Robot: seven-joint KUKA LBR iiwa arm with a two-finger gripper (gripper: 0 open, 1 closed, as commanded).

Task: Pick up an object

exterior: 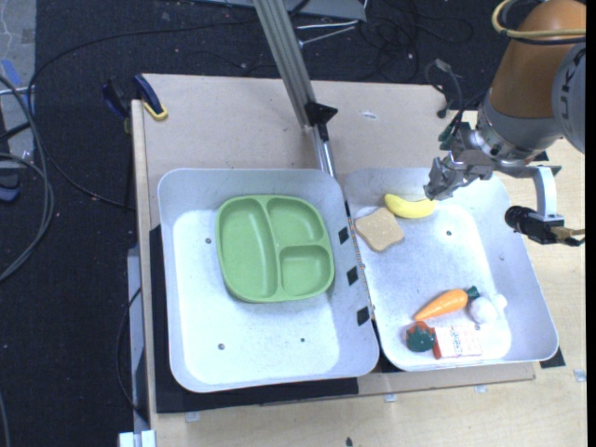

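Observation:
A yellow banana [408,206] lies at the back of the right bin [521,277], next to a slice of toast [378,230]. Near the bin's front sit an orange carrot [441,304], a small red and white carton [457,342], a dark green and red item [420,338] and a white item [484,310]. My gripper [438,188] hangs at the banana's right end, just above it. Whether it touches the banana is not visible.
The left bin [186,324] holds a green divided plate [276,247]. A metal pole [291,54] slants up from between the bins at the back. The bench's wooden top [233,119] runs behind both bins, with cables on the dark floor beyond.

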